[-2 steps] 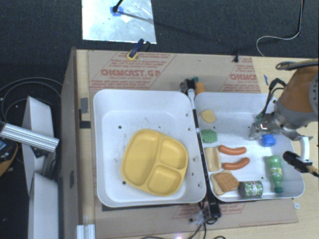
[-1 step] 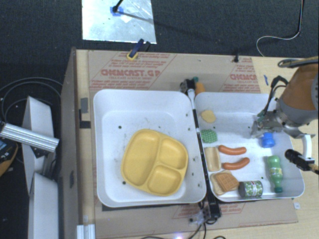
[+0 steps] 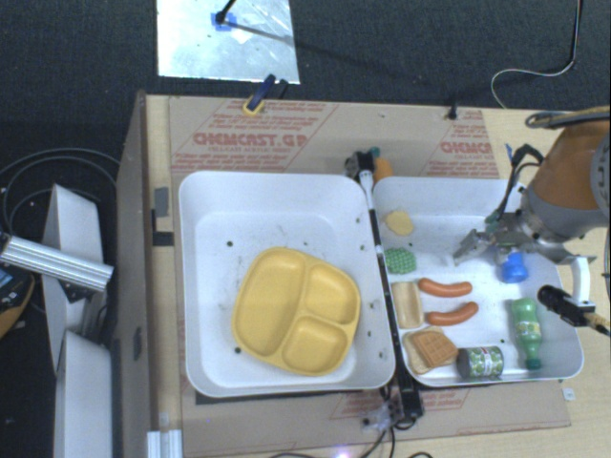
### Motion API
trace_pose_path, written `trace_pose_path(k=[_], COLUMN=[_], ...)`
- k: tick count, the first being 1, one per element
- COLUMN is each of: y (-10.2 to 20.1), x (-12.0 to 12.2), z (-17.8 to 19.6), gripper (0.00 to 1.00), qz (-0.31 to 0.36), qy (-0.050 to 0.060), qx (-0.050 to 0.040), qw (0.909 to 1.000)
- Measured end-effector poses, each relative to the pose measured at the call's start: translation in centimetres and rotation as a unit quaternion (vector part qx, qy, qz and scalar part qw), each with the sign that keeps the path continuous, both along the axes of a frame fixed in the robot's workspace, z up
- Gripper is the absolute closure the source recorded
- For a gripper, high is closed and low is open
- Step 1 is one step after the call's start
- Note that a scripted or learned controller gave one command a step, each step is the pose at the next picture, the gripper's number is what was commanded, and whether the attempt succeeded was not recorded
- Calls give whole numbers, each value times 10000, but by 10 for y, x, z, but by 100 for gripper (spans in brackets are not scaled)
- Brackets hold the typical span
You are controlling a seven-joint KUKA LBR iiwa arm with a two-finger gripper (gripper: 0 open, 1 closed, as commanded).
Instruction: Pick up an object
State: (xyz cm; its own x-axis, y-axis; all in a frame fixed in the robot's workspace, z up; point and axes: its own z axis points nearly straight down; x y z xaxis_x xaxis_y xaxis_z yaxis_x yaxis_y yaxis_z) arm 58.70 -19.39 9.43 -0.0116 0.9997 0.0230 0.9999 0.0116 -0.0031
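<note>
Yellow divided tray (image 3: 297, 309) sits alone in the left bin (image 3: 205, 198), toward its near edge. The right bin (image 3: 449, 203) holds the rest: along its near edge a cracker (image 3: 432, 347), a can (image 3: 479, 362) and a green bottle (image 3: 526, 331); further in, two sausages (image 3: 447, 287); a yellow lump (image 3: 399, 222) near the far-left corner. The gripper (image 3: 492, 241) hovers by a blue object (image 3: 514, 268) at the right edge, fingers spread, nothing held.

Robotics lab — cardboard-topped bench (image 3: 286, 127), loose cables (image 3: 38, 175), white bins (image 3: 277, 194)
</note>
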Motion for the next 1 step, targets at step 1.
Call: trace_pose_path(k=[1], y=[-1], x=[-26], z=[-8], gripper=[0], qz=[5], qy=[-37], qx=[-22], qw=[10000])
